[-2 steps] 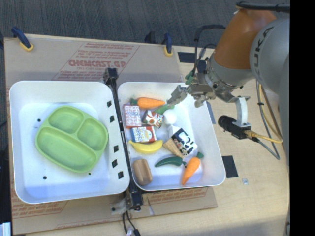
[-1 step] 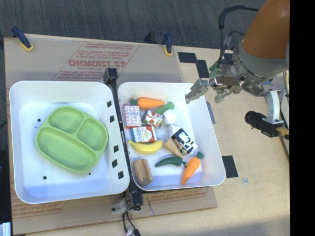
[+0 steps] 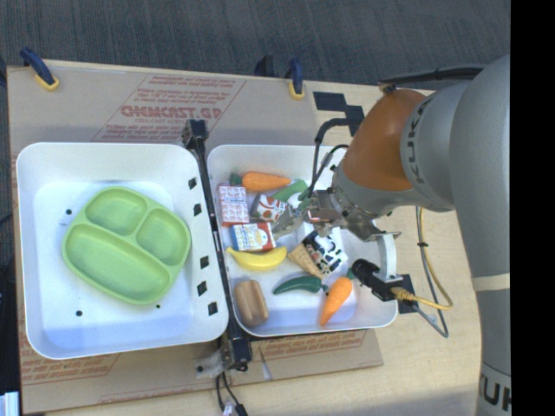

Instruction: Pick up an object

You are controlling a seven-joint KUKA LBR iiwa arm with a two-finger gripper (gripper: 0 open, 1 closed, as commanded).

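My gripper [image 3: 305, 215] hangs low in the right bin [image 3: 381, 315], among the toy food near its middle. Right beside it lie a small red and white carton [image 3: 269, 206], a cone-shaped piece [image 3: 305, 258] and a black and white cow-patterned piece [image 3: 328, 251]. An orange carrot [image 3: 264, 181] sits at the bin's far side, and a yellow banana [image 3: 257, 258] just left of the middle. The wrist and the orange band [image 3: 381, 146] hide the bin's right part. I see nothing lifted clear of the pile.
The right bin also holds a red box [image 3: 232, 204], a small picture box [image 3: 251, 235], a green pepper [image 3: 297, 284], a second carrot [image 3: 338, 300] and a brown bun [image 3: 251, 302]. A green divided plate [image 3: 128, 243] lies in the left bin [image 3: 35, 319].
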